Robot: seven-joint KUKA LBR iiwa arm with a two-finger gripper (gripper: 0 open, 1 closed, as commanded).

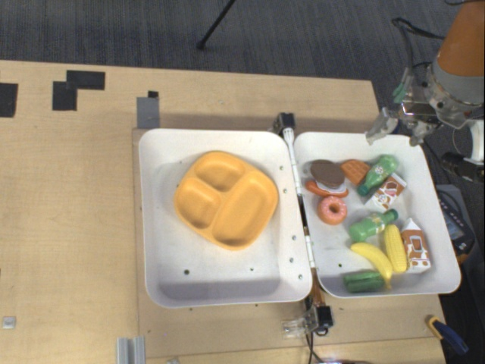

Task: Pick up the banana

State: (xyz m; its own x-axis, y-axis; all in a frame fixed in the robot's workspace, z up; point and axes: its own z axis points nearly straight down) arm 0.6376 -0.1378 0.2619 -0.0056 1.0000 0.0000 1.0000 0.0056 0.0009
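The yellow banana [373,258] lies near the front of the right bin [327,260], curved, with a yellow corn cob [394,248] touching its right side and a dark green vegetable [364,281] just in front of it. My gripper [397,132] hangs over the bin's far right corner, well behind the banana. Its fingers [377,132] are spread open with nothing between them. The orange band of the arm [462,48] rises above it at the top right.
The right bin also holds a pink donut [331,209], a brown cookie [328,174], two green bottles [377,174] [373,226] and two small cartons [386,194] [415,249]. An orange divided plate [226,199] sits in the left bin [155,203].
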